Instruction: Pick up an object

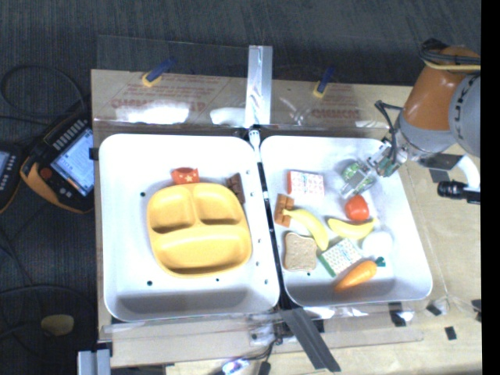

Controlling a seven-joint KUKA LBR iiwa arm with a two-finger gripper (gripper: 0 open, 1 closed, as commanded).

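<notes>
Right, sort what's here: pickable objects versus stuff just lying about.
Job:
gripper
tomato
bananas
carrot
bread slice
pink box

Lying about:
yellow tray
handheld controller
blue clips

- We see a sectioned tray in the left bin.
- In the right bin, a carrot lies nearest us, with a banana behind it.

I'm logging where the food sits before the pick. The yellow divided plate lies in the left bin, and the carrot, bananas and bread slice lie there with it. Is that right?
Not quite. The camera view shows the yellow divided plate in the left bin, but the carrot, bananas and bread slice lie in the right bin.
</notes>
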